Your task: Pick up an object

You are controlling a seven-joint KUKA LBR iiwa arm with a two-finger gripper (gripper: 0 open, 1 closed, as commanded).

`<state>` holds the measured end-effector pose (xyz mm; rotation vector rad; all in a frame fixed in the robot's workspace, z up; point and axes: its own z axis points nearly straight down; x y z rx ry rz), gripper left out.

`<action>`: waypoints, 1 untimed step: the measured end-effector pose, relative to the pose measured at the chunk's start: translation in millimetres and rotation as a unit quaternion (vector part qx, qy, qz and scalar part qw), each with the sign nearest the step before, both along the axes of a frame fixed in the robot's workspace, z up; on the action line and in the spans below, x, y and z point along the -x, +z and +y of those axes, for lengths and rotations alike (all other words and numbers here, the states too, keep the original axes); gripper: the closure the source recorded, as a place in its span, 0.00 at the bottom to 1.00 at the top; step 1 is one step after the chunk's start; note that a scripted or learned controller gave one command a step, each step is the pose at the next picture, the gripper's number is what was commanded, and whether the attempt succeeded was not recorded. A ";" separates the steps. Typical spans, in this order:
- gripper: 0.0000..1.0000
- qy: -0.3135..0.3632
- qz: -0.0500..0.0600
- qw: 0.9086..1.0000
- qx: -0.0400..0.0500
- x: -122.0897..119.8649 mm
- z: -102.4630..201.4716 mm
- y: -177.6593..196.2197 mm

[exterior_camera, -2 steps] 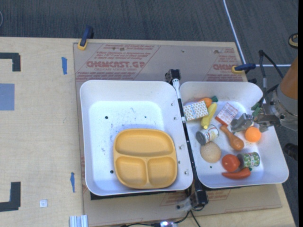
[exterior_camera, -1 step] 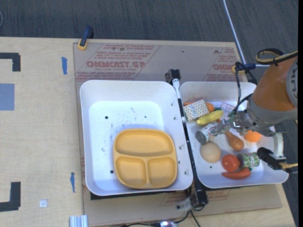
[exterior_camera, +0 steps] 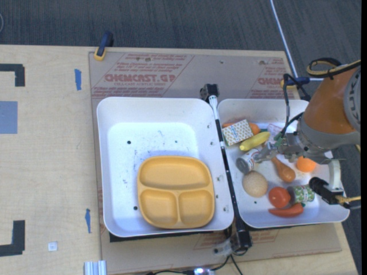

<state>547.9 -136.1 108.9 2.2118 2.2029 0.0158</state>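
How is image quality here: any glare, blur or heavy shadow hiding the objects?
Camera view: even, soft lighting; the left bin floor looks bright but not blown out; the yellow tray is sharp; the gripper area among the small items is cluttered and slightly soft, so finger detail is unclear.

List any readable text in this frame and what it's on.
"CHEMCAST GP" in red, printed on the brown protective sheet under the bins, behind the left bin.
A second red print of the same kind on that sheet behind the right bin: cut off by the arm, unreadable.
Small patterned box in the right bin: printing too small to read.
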 end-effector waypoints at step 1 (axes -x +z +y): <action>1.00 0.004 0.001 1.000 -0.006 -2.0 6.6 12.3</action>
